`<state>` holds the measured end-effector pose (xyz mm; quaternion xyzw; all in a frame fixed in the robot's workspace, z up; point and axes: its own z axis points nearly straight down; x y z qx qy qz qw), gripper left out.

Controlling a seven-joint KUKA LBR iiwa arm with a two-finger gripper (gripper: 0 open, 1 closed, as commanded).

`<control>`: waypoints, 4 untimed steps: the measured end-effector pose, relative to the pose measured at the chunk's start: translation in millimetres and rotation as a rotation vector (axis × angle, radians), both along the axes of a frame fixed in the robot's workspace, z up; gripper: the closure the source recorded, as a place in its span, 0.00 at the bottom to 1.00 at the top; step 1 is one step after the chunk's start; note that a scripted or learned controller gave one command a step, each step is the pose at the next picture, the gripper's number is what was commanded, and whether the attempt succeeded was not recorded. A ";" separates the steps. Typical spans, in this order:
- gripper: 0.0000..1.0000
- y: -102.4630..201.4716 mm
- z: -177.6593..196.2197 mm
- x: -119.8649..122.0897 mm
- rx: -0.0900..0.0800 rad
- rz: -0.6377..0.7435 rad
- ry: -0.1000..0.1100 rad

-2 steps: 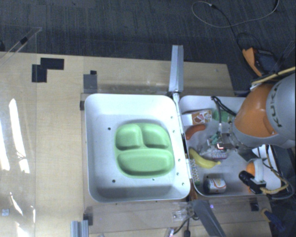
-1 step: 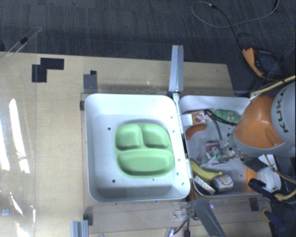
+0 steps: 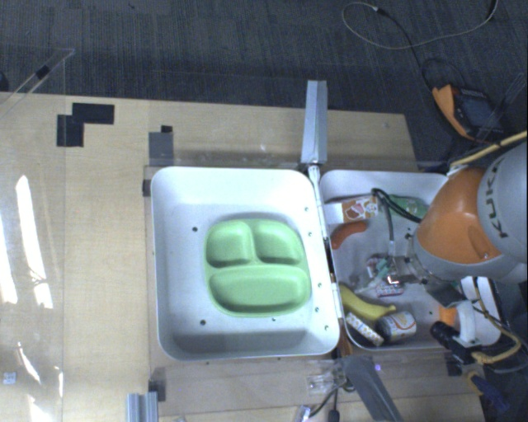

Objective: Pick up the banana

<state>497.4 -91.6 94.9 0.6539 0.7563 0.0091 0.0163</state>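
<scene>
Likely robotics lab: wooden bench (image 3: 99,272), metal brackets (image 3: 315,122), loose cables (image 3: 396,25).

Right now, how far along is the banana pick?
Done: the arm has reached into the right bin, with the claw low among the clutter. In hand: nothing that can be confirmed; the banana lies on the bin floor just left of and below the claw, beside a can. Left: grasp the banana and lift it. The left bin holds a green tray.

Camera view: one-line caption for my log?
KUKA arm's gripper hovers over the cluttered right bin just above the banana; green tray sits in the left bin.
</scene>
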 end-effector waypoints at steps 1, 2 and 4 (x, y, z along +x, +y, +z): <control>0.00 72.6 90.5 -8.8 0.006 0.047 0.030; 0.00 61.9 90.4 -9.2 0.006 0.054 0.031; 0.00 -64.2 143.6 -8.9 0.002 0.136 0.030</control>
